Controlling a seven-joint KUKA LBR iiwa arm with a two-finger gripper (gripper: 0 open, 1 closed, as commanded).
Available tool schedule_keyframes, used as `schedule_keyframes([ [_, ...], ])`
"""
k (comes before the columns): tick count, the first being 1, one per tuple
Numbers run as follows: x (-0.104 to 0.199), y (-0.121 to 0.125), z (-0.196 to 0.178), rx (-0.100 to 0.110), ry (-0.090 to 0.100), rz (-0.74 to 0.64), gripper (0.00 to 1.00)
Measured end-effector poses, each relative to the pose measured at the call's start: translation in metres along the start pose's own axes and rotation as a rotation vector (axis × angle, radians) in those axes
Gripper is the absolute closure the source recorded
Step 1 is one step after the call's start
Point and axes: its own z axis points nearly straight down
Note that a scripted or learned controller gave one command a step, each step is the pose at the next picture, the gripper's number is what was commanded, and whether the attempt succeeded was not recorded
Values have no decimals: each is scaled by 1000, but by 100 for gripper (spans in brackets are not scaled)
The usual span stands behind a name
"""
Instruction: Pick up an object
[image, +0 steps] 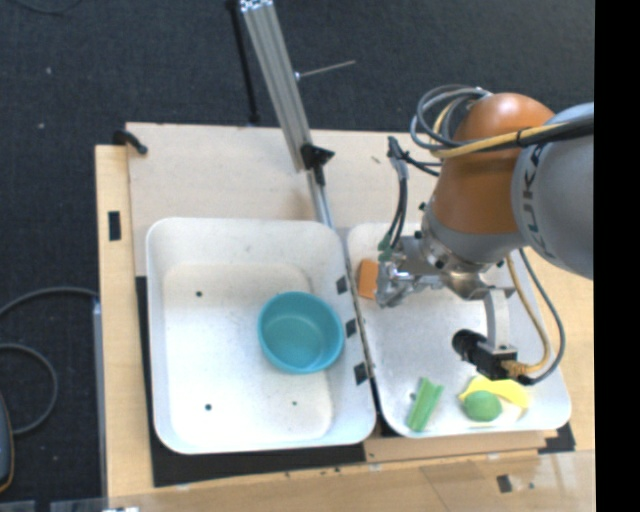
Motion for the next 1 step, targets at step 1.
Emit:
schedule_keyframes([
  [1, 59, -2, 10, 2, -1, 1, 100],
])
